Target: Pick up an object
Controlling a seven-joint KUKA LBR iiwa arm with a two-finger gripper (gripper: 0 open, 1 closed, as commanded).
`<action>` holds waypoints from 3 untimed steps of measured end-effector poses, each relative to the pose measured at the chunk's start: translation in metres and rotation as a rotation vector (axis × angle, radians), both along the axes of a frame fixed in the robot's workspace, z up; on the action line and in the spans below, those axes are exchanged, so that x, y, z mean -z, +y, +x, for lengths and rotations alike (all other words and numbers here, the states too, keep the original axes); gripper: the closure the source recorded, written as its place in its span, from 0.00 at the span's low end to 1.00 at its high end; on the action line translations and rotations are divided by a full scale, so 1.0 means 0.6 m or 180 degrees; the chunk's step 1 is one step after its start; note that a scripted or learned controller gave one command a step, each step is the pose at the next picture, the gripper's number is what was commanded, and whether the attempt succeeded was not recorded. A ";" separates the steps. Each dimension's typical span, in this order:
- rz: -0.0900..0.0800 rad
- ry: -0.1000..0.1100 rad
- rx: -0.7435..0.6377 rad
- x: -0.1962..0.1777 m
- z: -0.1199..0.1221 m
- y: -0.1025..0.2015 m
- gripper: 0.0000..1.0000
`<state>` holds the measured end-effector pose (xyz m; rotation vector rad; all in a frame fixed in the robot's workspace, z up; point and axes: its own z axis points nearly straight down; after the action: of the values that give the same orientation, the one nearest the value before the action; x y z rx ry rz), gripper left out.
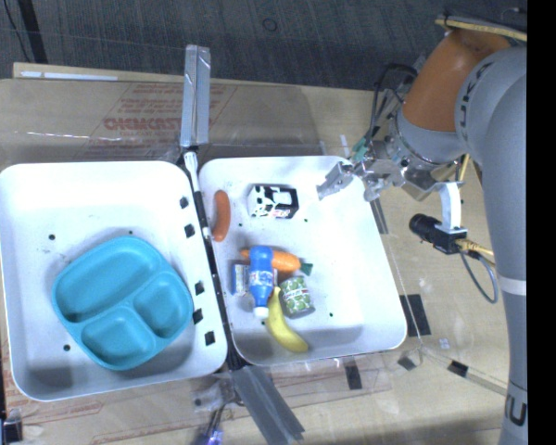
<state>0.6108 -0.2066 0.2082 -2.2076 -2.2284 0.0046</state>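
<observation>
Closest to the camera, at the bottom edge of the view, some grey metal bars [259, 406] were seen poking out from under the two bins. Just above them, the right bin [352, 286] was seen with a small pile of things in its lower half. A yellow banana [284, 326] was laid at the 6 o'clock end of the pile, touching a small green jar [296, 297] at about 1 o'clock from it. A blue and white bottle [260, 278] was laid beside the jar, at its 9 o'clock side. An orange carrot [280, 260] was laid across behind the bottle, with its green end pointing to 3 o'clock. An orange sausage-shaped thing [221, 214] was set upright along the bin's left wall, at about 10 o'clock from the pile. A black and white toy [273, 201] was laid near the bin's top, at 12 o'clock from the pile.

A blue plate with three parts [120, 301] was set in the left bin [37, 202], toward its 6 o'clock side.

The gripper [338, 179] was held over the right bin's top right corner, at about 2 o'clock from the pile and well apart from it. Nothing was seen between its fingers. Whether the fingers were apart or together could not be told. The grey arm [463, 91] was reached in from 3 o'clock.
</observation>
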 end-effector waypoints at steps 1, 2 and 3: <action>0.0002 0.0004 -0.0353 0.173 -0.081 0.141 0.00; -0.0001 0.0000 -0.0367 0.155 -0.079 0.140 1.00; -0.0002 0.0000 -0.0367 0.155 -0.080 0.140 0.00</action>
<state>0.5631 -0.1225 0.1154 -2.0757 -2.3524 0.0059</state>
